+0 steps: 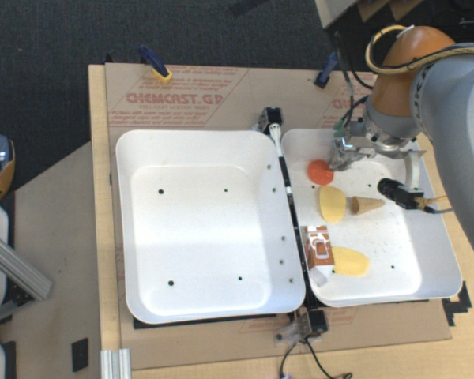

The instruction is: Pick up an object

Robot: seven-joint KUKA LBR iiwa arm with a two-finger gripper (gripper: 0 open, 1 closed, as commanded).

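light: bright, even | shadows: soft | focus: slightly soft | glare: mild

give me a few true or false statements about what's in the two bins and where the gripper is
1. The objects all lie in the right bin. True.
2. The gripper hangs over the left bin. False: it is over the right bin's far end, beside the red ball.
3. The red ball is the object nearest the gripper. True.
4. The snack packet leans against the right bin's outer right wall. False: it lies by the divider between the bins, next to a yellow piece.
5. The ice cream cone lies at the right bin's near end. False: it lies mid-bin, beside another yellow piece.
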